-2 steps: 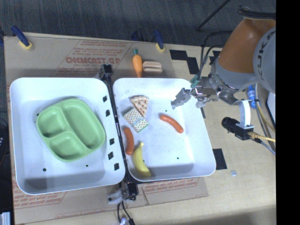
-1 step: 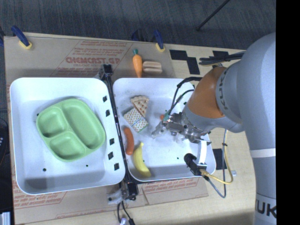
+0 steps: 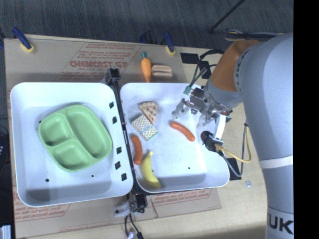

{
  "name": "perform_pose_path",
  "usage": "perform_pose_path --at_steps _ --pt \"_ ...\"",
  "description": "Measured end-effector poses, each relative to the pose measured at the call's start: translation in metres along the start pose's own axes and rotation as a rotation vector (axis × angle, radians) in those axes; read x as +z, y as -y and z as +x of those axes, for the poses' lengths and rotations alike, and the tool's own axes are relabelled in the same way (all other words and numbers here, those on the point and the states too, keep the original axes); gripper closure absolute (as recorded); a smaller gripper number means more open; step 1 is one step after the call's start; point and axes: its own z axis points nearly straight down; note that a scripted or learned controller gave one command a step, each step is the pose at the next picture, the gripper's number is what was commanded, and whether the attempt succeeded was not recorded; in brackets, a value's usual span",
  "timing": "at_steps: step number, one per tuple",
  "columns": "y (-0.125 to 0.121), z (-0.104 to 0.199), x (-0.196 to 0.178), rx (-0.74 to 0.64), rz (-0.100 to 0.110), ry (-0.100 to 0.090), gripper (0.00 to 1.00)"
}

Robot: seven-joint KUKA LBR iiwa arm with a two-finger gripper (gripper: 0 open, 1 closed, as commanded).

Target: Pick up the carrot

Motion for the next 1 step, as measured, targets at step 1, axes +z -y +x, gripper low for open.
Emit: perform_pose_path --at_steps 1 --pt "0.0174 0.0871 0.0493 0.165 -0.005 -0.003 0.0"
